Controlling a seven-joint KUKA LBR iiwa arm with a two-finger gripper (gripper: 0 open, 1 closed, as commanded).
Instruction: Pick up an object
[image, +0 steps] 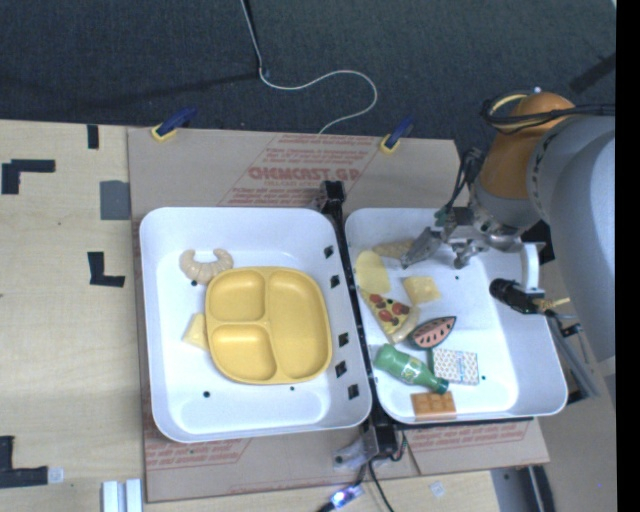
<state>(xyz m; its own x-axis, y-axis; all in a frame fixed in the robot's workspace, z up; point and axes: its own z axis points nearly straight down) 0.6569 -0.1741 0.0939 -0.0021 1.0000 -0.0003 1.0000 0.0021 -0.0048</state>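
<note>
My gripper (434, 257) hangs over the back of the right bin (520, 385), open, with nothing between its fingers. Just below and left of it lie a pale yellow cheese wedge (370, 271) and a smaller yellow piece (421, 289). Further toward the front are a pizza slice (391, 314), a watermelon slice (433, 331), a green bottle (408, 367), a speckled square cracker (456, 366) and an orange waffle square (433, 404). A further pale piece (392, 250) sits beside the left finger.
The left bin (165, 235) holds a yellow divided plate (268, 324), a beige curled pastry (205, 264) and a yellow wedge (194, 329) tucked at the plate's left. Black clips line the wall between the bins (347, 300). The arm's grey body (590, 220) overhangs the right bin's right side.
</note>
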